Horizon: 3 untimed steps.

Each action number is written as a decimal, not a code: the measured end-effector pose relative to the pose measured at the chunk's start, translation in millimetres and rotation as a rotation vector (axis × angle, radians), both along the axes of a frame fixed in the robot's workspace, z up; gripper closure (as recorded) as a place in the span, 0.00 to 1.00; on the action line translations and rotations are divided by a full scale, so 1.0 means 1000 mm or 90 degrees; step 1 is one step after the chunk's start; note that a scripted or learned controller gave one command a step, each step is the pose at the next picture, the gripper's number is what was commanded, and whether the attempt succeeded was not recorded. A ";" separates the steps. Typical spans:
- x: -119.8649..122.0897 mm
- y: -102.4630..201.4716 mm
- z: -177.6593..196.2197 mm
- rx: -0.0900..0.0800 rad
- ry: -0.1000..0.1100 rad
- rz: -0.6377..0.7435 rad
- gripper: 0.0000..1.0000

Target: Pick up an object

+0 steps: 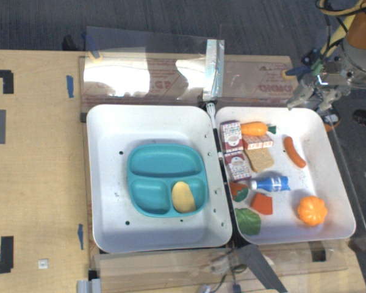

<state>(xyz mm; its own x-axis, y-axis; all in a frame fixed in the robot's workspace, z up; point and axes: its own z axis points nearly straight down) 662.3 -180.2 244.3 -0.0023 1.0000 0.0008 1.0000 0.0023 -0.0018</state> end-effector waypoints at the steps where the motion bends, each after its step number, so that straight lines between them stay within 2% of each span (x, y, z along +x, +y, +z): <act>1: -0.044 0.008 -0.147 -0.002 -0.005 -0.027 0.00; 2: -0.043 0.009 -0.138 -0.001 -0.007 -0.027 1.00; 3: 0.008 0.050 -0.049 -0.001 -0.007 -0.095 1.00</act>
<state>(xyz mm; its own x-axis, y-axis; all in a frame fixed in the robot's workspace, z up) 669.9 -130.3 194.8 0.1461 0.9893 0.0006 0.9892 -0.1461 0.0088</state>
